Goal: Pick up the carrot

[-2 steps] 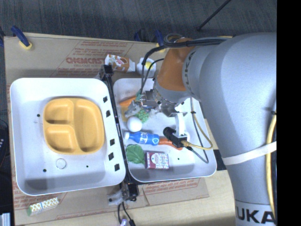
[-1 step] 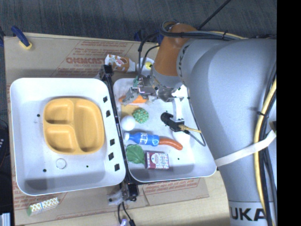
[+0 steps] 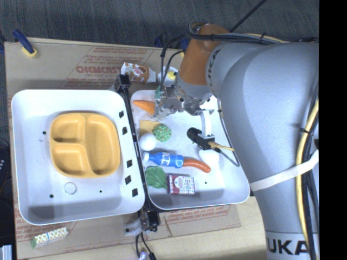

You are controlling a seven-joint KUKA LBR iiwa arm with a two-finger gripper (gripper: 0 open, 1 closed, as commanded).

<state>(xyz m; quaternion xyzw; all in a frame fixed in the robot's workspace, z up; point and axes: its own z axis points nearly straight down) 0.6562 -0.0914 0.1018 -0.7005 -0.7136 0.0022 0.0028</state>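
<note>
Lying in the upper left corner of the right white plastic bin, the small orange tapered carrot sits just left of the gripper. This grey arm seems lowered there to reach it. I cannot tell how the fingers stand. A yellow divided plate lies in the left bin.

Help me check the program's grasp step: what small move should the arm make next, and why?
Probably a short descent onto the orange tapered carrot. The gripper sits at the carrot's thick end near the far wall of the right white bin, and nothing shows the carrot held yet.
</note>
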